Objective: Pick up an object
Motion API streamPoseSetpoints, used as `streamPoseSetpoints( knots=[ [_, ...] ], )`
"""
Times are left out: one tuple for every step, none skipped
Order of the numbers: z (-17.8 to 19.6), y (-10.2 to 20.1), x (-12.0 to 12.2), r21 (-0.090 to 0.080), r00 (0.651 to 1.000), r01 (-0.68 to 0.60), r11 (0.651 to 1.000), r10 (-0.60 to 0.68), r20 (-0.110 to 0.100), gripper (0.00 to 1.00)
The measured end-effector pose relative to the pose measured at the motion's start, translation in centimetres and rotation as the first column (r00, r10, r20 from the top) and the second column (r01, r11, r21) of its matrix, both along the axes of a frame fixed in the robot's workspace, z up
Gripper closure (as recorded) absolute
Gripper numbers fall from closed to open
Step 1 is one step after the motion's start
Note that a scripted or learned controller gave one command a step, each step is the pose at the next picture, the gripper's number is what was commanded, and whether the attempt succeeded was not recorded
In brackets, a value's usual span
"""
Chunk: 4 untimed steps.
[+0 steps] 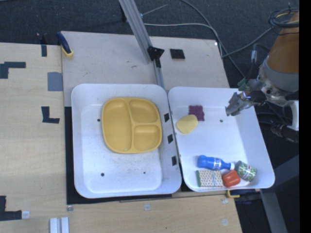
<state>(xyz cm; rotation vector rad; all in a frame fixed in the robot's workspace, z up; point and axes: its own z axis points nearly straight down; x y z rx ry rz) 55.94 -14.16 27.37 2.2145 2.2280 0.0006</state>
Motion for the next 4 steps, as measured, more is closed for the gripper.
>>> streamPoseSetpoints(
  knots=[
    [-0.7, 6.1, 1.6, 0.000, 1.000, -0.001, 1.000, 0.001, -0.001, 1.00],
    [-2.7, 11.0, 3.2, 0.000, 1.000, 0.001, 1.000, -0.001, -0.003, 1.00],
    [-2.5, 16.2, 5.0, 0.001, 1.000, -0.001, 1.000, 0.001, -0.001, 1.00],
    [-4.1, 21.1, 5.2, 0.000, 1.000, 0.000, 1.000, 0.000, -0.004, 1.00]
  ],
)
